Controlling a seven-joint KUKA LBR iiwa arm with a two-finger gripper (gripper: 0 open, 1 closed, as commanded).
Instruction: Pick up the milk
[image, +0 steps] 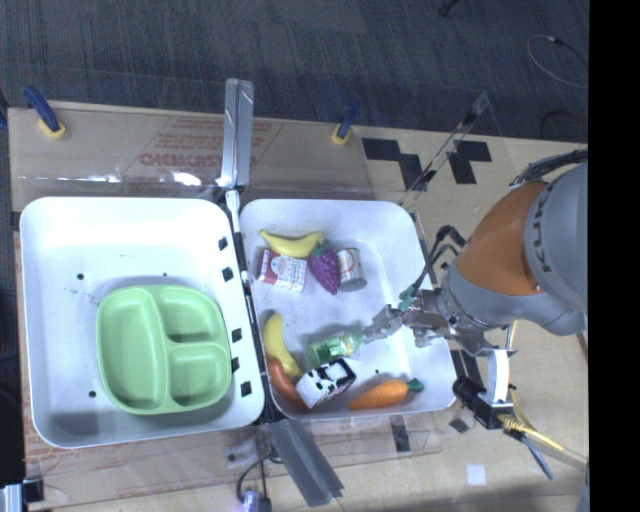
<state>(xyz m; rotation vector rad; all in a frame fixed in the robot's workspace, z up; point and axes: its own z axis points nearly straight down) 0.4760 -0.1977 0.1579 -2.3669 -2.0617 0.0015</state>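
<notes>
Nearest the camera, along the front wall of the right bin (425, 240), lie a carrot (380, 393) and the milk (326, 381), a small carton with black and white cow patches, tilted and touching a red item at the bin's front left corner. Just behind the milk, deeper in that bin, a green bottle (334, 348) lies on its side, with a yellow banana (277, 343) to its left. By the bin's right wall the end effector (392, 319) reaches in toward the bottle's cap end, well clear of the milk; how its fingers stand cannot be told. Farther back in the bin sit a red-and-white carton (282, 270), purple grapes (326, 268), a can (349, 268) and a second banana (291, 242). Left of this bin, the other bin (40, 300) holds a green divided plate (165, 348).
</notes>
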